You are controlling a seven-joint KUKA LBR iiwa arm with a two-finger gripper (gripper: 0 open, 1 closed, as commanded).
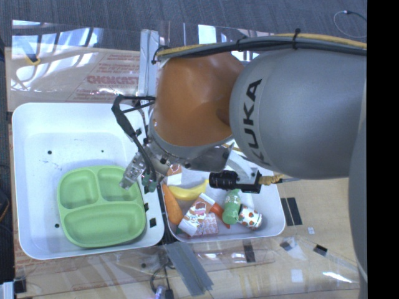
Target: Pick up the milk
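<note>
Gripper over green tray; milk carton right, well apart.

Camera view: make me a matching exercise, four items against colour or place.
Items:
1. divided plate
2. banana
3. carrot
4. bottle

Descriptions:
A. orange, by the right bin's left wall
B. green, in the right bin
C. light green, in the left bin
D. yellow, curved, in the right bin

Pairs: 1-C, 2-D, 3-A, 4-B
</note>
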